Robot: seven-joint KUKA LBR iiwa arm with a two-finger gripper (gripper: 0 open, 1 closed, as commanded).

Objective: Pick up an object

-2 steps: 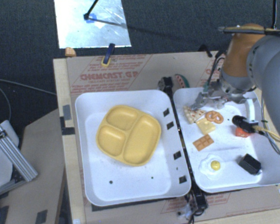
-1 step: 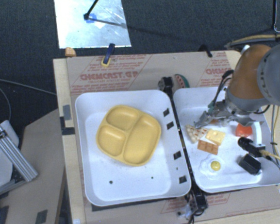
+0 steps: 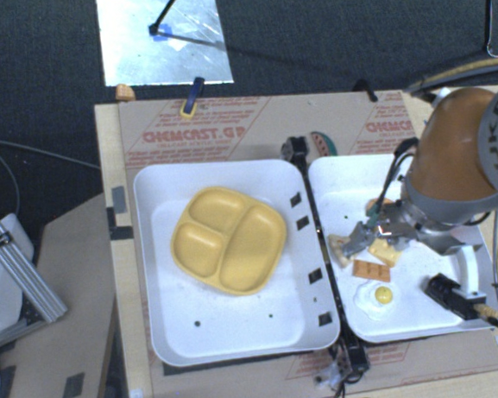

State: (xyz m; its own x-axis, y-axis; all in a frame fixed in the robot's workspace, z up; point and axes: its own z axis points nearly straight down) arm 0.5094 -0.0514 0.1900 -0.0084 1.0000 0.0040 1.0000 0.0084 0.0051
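Observation:
The right bin holds several toy foods. A fried egg lies near its front. An orange-brown cracker sits just behind the egg, and a pale yellow slice sits behind that. My gripper is low over the bin's left part, right beside the yellow slice and the cracker. The arm covers the bin's right half. A small tan piece shows by the arm's edge. I see nothing clearly held.
The left bin holds a yellow divided plate. A black divider runs between the bins. Cardboard lies under both bins, with a foil sheet beyond it.

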